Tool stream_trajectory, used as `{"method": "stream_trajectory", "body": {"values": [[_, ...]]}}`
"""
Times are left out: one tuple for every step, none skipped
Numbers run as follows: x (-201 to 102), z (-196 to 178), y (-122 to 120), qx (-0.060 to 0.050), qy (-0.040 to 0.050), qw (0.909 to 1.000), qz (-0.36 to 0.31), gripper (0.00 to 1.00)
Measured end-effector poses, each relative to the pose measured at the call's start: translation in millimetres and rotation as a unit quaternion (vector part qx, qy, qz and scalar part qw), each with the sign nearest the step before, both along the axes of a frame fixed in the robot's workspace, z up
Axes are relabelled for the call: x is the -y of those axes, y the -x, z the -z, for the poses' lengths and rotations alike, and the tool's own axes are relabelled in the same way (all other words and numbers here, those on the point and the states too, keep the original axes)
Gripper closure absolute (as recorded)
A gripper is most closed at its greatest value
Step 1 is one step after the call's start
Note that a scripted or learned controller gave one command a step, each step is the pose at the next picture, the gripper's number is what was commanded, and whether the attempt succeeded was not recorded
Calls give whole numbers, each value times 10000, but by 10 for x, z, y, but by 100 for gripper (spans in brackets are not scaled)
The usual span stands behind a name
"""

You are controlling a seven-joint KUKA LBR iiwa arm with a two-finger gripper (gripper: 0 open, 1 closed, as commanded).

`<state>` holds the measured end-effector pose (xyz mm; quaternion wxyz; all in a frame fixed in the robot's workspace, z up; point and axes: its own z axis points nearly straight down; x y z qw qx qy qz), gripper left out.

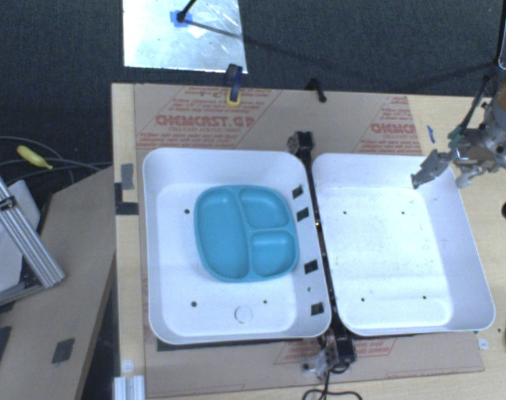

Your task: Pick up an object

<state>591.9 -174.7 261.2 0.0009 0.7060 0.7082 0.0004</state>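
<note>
A blue divided plate (242, 232) with three compartments lies flat in the middle of the left bin (157, 248). My gripper (443, 175) hangs over the far right corner of the right bin (473, 294), well away from the plate. Its fingers (425, 173) stand apart, and nothing is between them. The arm comes in from the right edge of the view.
A faint small round shape (242, 313) lies near the left bin's front wall. Black clips (307, 240) line the divider between the bins. A silver sheet (184, 22) lies on the dark floor behind the bench, and a metal frame (15, 232) stands at the left.
</note>
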Motion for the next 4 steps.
{"method": "stream_trajectory", "body": {"values": [[72, 765, 559, -50, -15, 10000, 24, 0], [334, 1811, 838, -8, 2, 10000, 31, 0], [-185, 1755, 6, 36, -1, 10000, -44, 0], [86, 1749, -577, 38, 13, 10000, -12, 0]]}}
